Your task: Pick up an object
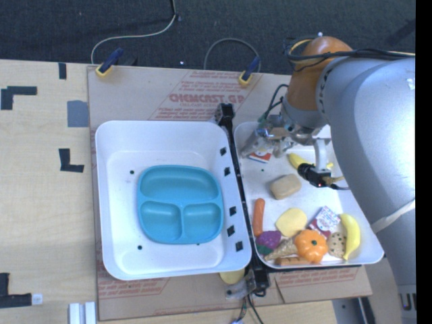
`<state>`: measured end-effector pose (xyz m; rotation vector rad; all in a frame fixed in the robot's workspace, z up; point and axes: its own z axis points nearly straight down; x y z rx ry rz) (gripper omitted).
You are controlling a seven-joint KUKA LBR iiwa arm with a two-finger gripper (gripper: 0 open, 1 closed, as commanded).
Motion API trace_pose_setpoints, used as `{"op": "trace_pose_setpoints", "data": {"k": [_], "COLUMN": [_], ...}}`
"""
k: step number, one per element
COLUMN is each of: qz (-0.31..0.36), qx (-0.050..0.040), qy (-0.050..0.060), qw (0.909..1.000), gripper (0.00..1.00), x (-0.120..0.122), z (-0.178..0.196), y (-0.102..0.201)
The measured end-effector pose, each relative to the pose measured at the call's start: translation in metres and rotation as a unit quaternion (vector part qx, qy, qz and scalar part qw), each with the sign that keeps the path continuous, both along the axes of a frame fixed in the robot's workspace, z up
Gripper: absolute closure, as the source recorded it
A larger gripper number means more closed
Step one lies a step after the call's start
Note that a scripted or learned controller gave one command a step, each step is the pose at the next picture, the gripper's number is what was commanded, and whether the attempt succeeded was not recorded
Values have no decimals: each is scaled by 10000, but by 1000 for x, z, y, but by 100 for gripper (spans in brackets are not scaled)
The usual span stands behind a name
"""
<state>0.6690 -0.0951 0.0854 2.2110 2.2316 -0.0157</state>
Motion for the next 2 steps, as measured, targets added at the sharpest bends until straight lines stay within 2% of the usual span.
{"op": "trace_pose_setpoints", "data": {"k": [1, 2], "qz": [-34, -16], "qx": [16, 48], "qy": [-12, -57], "qw": [10000, 10000], "gripper": [100, 100], "x": [-1, -33], "z": [11, 105], "y": [-1, 56]}}
